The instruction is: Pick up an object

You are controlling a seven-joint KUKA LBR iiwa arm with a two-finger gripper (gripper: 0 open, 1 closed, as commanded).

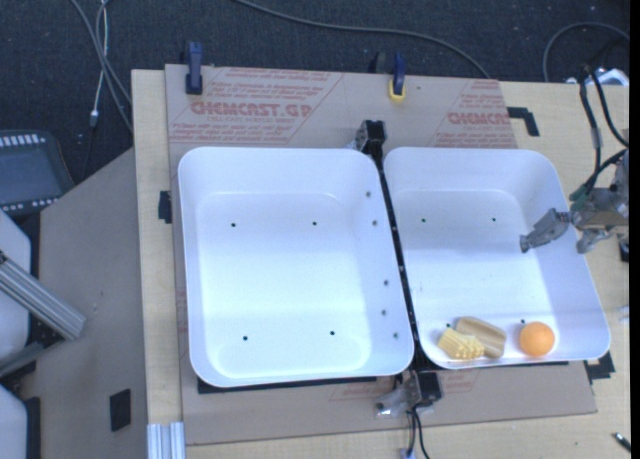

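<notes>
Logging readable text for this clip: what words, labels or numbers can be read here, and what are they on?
"CHEMCAST GP": red print on the brown sheet under the bins, left of the yellow clamp; it reads roughly so, being blurred.
A smaller red line beneath it: too blurred to read.
The same red print repeated on the sheet's right part, slanted: too blurred to read.
White bins, orange ball: no text seen.

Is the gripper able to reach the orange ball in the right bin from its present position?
Probably yes. The gripper hangs over the right bin, and the orange ball lies below it near the front wall, apart from the yellow corn, with bare floor between.
</notes>
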